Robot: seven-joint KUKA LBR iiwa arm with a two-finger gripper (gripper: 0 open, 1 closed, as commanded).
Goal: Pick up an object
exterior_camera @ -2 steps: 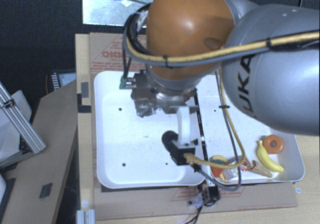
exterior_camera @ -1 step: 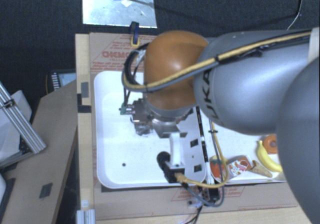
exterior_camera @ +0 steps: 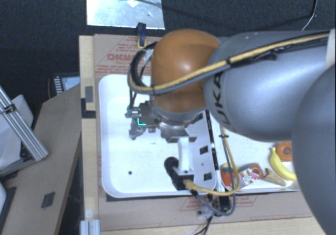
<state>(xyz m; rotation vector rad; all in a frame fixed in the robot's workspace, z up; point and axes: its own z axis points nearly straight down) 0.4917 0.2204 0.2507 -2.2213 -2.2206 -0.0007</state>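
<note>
The gripper [exterior_camera: 137,125] hangs low over the white bin's [exterior_camera: 113,150] bare floor, open or closed impossible to tell, seemingly mid-reach and needing a target like the banana [exterior_camera: 280,164], well apart.

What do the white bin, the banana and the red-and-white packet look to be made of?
The white bin looks like moulded plastic, smooth and faintly glossy, with rounded corners. The banana is probably a plastic toy: even yellow, soft sheen, though blur leaves it open. The red-and-white packet seems printed foil or paper; too small to tell.
</note>
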